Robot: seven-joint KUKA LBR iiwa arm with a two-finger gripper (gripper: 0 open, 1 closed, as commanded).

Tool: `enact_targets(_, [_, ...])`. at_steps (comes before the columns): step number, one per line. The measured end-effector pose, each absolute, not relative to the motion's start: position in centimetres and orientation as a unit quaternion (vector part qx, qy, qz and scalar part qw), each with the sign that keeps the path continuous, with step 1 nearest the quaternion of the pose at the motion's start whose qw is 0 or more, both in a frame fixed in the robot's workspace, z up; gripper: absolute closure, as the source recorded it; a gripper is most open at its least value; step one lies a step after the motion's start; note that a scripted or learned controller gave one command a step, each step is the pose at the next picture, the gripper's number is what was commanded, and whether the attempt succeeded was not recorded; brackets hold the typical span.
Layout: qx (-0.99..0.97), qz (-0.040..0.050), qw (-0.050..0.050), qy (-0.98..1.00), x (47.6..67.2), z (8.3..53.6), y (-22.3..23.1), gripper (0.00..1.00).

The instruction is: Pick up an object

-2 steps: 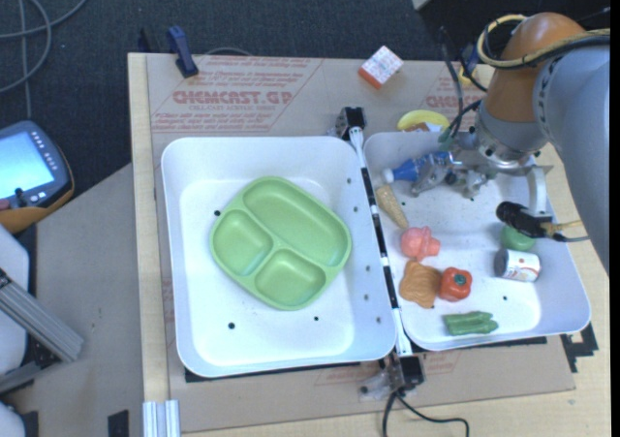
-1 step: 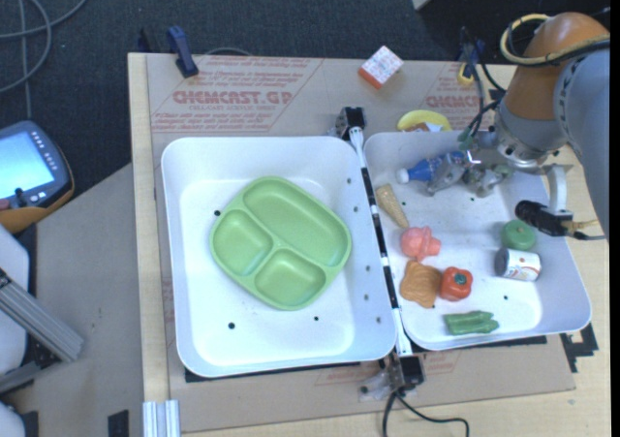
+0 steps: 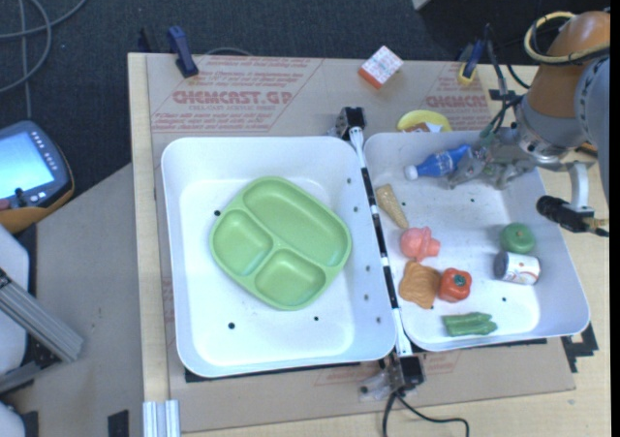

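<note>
Camera view from above: two white bins are seen side by side, and the arm [image 3: 567, 77] is reached in from the upper right of the frame. The gripper [image 3: 481, 169] is set low at the upper edge of the right bin [image 3: 557, 304], just beside a blue and white bottle [image 3: 438, 163] that lies on its side. Whether the jaws are open or closed cannot be told from this view, since they are small and blurred against the bottle; nothing is clearly seen between them.

The bottle is judged to be the object aimed at, as it lies nearest the tool. For the step to be done well, the jaws should be centred across the bottle's narrow width, not along its length, and lowered until the body is properly straddled before closing. The bin wall is close behind, so the approach should be kept clear of the rim. A round body can be expected to roll or slip if it is caught off centre.

Other candidates are spread lower in the same bin: a cone-shaped piece [image 3: 391, 203], a pink item [image 3: 419, 243], an orange piece [image 3: 419, 285] touching a red pepper-like toy [image 3: 455, 283], a green item [image 3: 470, 325], a green round one [image 3: 518, 236] and a small white cup [image 3: 518, 267]. A green divided plate [image 3: 281, 243] is held in the left bin [image 3: 184, 232].
</note>
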State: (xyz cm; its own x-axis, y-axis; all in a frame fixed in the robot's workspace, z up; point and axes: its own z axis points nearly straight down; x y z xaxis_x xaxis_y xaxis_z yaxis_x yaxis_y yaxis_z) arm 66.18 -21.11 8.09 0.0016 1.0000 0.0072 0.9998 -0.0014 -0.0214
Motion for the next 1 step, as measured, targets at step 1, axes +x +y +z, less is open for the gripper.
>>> enact_targets(1, [-0.708,0.0014,0.003,-0.706,58.92,9.94,-21.37,0.00])
